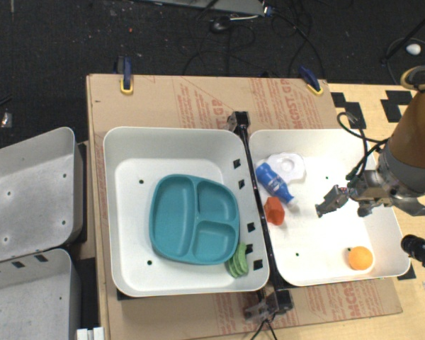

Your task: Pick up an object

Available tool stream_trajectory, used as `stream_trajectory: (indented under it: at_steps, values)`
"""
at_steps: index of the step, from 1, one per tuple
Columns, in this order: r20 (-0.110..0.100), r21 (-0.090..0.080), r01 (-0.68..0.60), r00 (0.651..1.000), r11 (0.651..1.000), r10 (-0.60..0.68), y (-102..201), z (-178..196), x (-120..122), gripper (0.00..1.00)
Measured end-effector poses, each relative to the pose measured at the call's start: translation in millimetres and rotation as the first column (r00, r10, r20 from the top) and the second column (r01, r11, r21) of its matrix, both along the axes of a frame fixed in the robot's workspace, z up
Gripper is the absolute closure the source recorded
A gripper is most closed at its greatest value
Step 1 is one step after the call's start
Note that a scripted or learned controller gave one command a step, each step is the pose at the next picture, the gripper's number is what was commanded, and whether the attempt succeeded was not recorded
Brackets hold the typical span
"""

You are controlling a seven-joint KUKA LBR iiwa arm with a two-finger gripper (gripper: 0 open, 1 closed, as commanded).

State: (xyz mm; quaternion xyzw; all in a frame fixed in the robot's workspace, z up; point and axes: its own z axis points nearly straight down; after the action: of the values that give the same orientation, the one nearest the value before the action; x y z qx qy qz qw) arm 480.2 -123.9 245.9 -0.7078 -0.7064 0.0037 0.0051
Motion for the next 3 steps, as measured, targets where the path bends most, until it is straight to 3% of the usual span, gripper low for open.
stream_trajectory:
  at_steps: [1, 3]
  values:
    - [0.012, -0.002, -0.003, 1.000, 1.000, 0.003, 0.4, 5.7, 2.3, 0.00]
    - [0.006, 0.000, 0.000, 1.000, 1.000, 0.000, 7.5, -110.8, 2.9, 0.00]
